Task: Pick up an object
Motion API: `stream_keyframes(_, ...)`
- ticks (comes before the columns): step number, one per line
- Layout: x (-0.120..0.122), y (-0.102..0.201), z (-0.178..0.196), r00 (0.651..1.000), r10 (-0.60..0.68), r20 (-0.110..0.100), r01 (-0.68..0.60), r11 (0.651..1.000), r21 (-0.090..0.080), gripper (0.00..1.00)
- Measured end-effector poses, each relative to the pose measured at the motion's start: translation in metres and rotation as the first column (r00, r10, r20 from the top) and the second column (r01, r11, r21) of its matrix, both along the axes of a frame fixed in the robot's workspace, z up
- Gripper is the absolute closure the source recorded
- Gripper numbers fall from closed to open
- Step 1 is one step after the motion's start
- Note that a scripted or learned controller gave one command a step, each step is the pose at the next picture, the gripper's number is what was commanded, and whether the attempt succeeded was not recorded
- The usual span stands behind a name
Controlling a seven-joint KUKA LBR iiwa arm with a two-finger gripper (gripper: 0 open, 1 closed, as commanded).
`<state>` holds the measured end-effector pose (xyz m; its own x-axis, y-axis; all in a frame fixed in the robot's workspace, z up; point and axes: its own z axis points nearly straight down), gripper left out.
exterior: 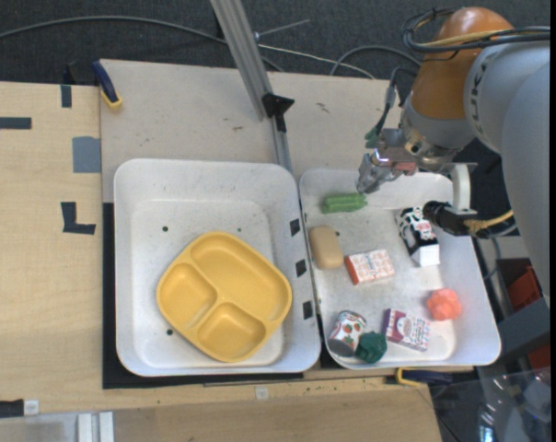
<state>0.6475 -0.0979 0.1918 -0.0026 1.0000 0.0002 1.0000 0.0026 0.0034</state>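
Gripper (370, 175) hovers at the right bin's (485, 339) twelve o'clock edge, just beside a green block (342, 203) at its seven o'clock. I cannot tell the tool's state. I'd centre over the block, then descend straight.

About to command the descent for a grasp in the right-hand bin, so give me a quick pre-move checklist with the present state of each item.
1. Gripper is over the right bin, at its far edge: ok.
2. A target is close: the green object lies just beside and below the gripper in the picture: ok.
3. Gripper lined up exactly over the green object: cannot tell from this slanted view.
4. Room around the target: the tan object is the nearest neighbour and lies apart from it: ok.
5. Gripper carrying nothing already: cannot tell.
6. Yellow tray sits in the left bin, away from the work: ok.
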Motion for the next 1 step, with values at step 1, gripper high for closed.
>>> stream_keyframes(1, 0.0012, 0.0007, 0.0495, 1.000, 0.000, 0.001, 0.000, 1.000, 0.000, 1.00)
